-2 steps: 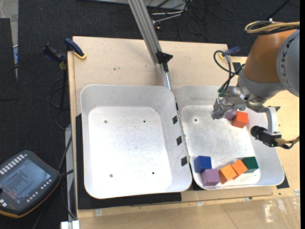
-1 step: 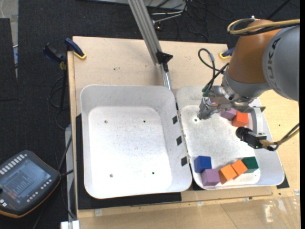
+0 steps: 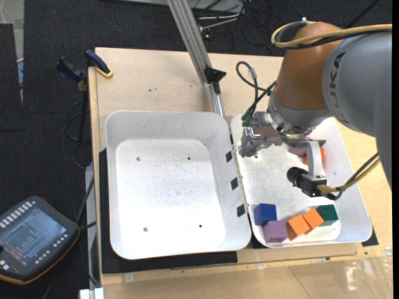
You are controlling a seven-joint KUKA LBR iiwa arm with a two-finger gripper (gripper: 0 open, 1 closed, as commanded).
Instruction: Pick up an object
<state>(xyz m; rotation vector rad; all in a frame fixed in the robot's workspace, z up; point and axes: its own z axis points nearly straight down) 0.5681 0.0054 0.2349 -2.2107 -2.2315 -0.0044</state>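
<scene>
1. Dark carpet surrounds a pale wooden tabletop (image 3: 156, 73) that carries two shallow white bins side by side.
2. On the carpet at the lower left lies a grey teach pendant (image 3: 31, 238) with an orange rim, and a blue-and-yellow clamp (image 3: 93, 64) sits at the tabletop's upper left corner.
3. A slanted metal pole (image 3: 190, 33) crosses from the top of the view down to the gap between the bins.
4. Only dark specks mark the floor of the left bin (image 3: 165, 179).
5. The right bin (image 3: 355, 220) holds four blocks clustered along its near edge: a blue block (image 3: 265, 213), a purple block (image 3: 275, 230) just below it, an orange block (image 3: 298, 223) beside the purple one, and a green block (image 3: 326, 214) next to the orange one.
6. The grey arm (image 3: 349, 67) with its orange band reaches in from the right over the right bin's far half.
7. Its gripper (image 3: 249, 145) hangs near that bin's left wall, well apart from the blocks.
8. Whether the fingers are released or clenched I cannot tell; the wrist hardware hides them, and no block is seen between them.
9. A small pink patch (image 3: 299, 148) shows just under the wrist, too hidden to identify.
</scene>
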